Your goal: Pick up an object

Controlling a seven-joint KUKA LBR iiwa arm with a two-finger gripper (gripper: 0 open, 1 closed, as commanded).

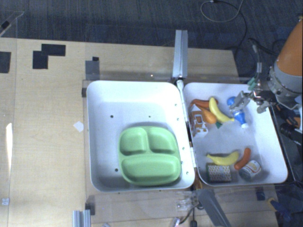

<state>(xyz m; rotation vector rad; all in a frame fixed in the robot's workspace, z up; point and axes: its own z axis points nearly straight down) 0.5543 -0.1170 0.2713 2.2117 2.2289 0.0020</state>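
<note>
Take the right bin (279, 148) as your landmark. The gripper (250, 98) hangs over its upper right part, reaching in from the arm (291, 65) at the right edge. Its fingers stand apart with nothing between them that you can see. Just below and left of the fingertips lies a blue bottle (238, 111), tilted, so close that you cannot tell whether it touches them.

Left of the bottle a yellow banana (218, 111) lies aslant, and beside that an orange carrot-like piece (202, 105) and a white and brown packet (199, 124) against the bin's left wall. These crowd together, touching or overlapping.

Along the bin's lower edge you have a second banana (224, 158), a red-orange sausage shape (242, 158), a small can (251, 169) and a grey mesh block (218, 173), packed close.

Left of the right bin, the left bin (102, 126) holds a green divided tray (149, 155).
</note>
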